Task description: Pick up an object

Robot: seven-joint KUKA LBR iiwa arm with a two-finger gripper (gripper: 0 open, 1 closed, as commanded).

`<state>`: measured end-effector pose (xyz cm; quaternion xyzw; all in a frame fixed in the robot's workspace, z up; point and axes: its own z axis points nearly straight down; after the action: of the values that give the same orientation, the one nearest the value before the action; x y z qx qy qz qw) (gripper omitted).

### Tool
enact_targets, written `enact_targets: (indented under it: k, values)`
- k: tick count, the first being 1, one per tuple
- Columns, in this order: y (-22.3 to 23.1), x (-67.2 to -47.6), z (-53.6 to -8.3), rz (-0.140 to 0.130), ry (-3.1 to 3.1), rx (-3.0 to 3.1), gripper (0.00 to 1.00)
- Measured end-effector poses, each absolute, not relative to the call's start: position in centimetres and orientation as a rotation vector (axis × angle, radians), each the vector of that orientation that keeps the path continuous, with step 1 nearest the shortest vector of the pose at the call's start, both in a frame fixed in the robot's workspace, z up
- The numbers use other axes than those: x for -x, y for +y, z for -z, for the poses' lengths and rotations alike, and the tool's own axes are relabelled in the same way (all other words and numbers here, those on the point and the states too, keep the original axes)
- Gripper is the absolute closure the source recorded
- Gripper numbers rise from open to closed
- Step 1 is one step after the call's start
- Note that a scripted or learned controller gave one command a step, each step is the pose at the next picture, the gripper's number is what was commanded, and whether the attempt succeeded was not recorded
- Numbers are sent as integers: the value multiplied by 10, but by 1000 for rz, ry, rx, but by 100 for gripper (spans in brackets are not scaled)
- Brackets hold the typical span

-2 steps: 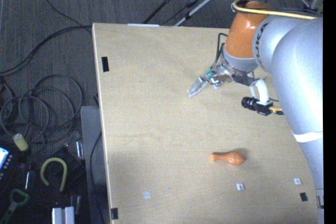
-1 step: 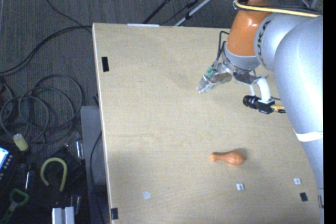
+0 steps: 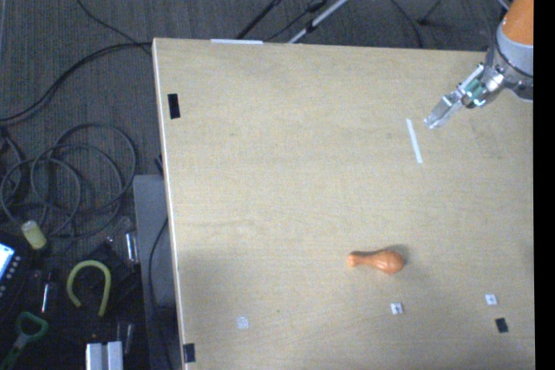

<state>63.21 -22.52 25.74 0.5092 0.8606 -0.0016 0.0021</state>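
**Lone orange object waits near edge as arm hangs at far right**

A single orange object (image 3: 378, 261), pear-shaped with a narrow neck, lies flat on the pale wooden bench (image 3: 286, 143) toward its near side, right of centre. Its long axis runs roughly left to right, the slim neck pointing left and the bulb to the right.

The gripper (image 3: 442, 115) hangs over the far right part of the bench, well apart from the object and touching nothing. Its pale fingers (image 3: 436, 119) point down and to the left and hold nothing; how wide they stand cannot be told at this size. From those fingers the object lies nearer the camera and a little to the left, so the coming move looks to be a long reach toward the near side, and a grip across the neck or bulb would call for fingers set crosswise to that left-right axis.

By count: one orange object, one arm, one thin white strip (image 3: 414, 140) lying on the bench just near of the fingertips, and a few small black and white markers dotted about the board. Cables and tripod legs sit on the floor beyond the bench.
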Motion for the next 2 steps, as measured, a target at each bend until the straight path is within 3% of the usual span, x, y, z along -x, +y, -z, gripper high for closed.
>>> enact_targets:
  k: [1, 2]
  values:
    - [-189, -599, -192, 2, 2686, -1631, 100]
    - [-91, -626, -183, 1, 2419, -2008, 100]
